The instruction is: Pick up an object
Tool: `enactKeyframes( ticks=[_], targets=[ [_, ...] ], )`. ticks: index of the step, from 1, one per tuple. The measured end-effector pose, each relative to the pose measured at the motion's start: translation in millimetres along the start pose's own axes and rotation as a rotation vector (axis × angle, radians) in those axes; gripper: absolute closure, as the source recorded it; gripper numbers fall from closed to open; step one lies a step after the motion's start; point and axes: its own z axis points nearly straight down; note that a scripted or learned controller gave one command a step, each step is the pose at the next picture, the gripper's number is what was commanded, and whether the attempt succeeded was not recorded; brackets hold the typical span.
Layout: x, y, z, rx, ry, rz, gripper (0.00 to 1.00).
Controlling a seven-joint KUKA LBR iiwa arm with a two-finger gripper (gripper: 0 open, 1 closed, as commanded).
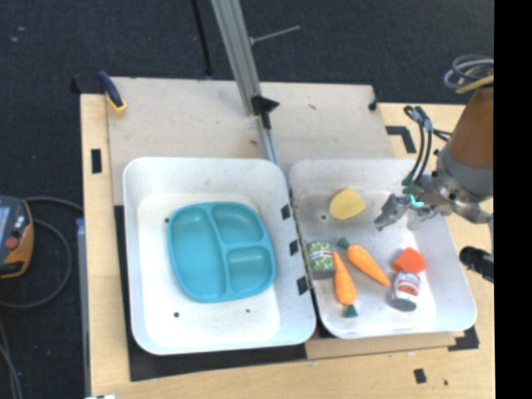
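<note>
I see the gripper [397,214] over the right bin [453,302], fingers spread, nothing between them, the lemon [347,204] just beside, two carrots [356,269] below

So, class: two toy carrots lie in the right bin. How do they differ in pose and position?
The left carrot lies nearly upright in the picture, its green end toward the near rim. The right carrot lies on a diagonal, its green end up-left. The left carrot sits beside a small green-labelled can; the right carrot lies nearer the red-capped bottle. Both are orange and lie flat in the right bin.
</note>
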Motion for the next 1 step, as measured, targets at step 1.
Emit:
enactKeyframes(
  ticks=[1],
  targets=[
    [-0.1, 1.1, -1.8, -0.004, -0.001, -0.001, 0.0]
  ],
)
